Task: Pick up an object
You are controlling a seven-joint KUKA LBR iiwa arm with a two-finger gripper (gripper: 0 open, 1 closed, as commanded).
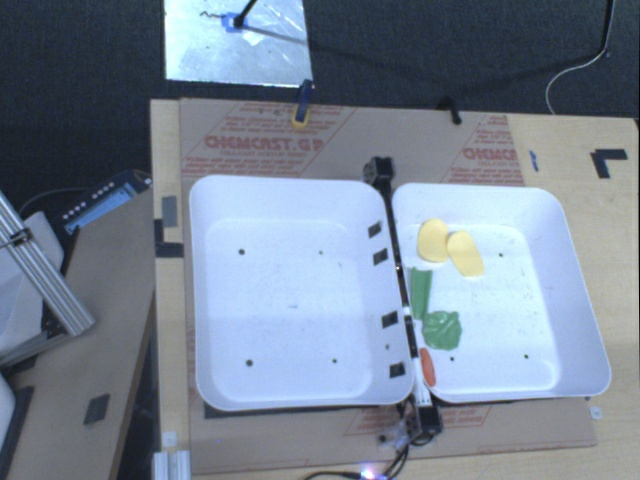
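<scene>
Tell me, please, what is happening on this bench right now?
Nothing is being handled at this moment. Two shallow white bins sit side by side on a cardboard sheet. The right-hand white bin holds a small cluster near its left wall: two pale yellow rounded pieces, a green floppy item below them, and a small orange-red piece at the divider. The left-hand white bin sits alongside it. The pick has not begun.

A brown printed worktop (pixel 330 138) is carrying two white bins side by side, the left bin (pixel 290 293) touching the right bin (pixel 500 293) along a clipped seam.
</scene>
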